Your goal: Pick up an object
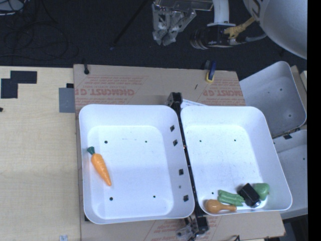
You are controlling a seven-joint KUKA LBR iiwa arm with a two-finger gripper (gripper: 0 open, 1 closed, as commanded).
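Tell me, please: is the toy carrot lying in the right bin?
No, the carrot lies alone near the left wall of the left bin, while the right bin holds other items in its near corner.

Below me the bench [35,149] carries brown cardboard [150,87]; at eleven o'clock lie dark cables [30,6].

Carrot [101,168] lies in the left bin [128,115]; green pods [231,198], black block [249,194] crowd the right bin's [220,115] near corner.
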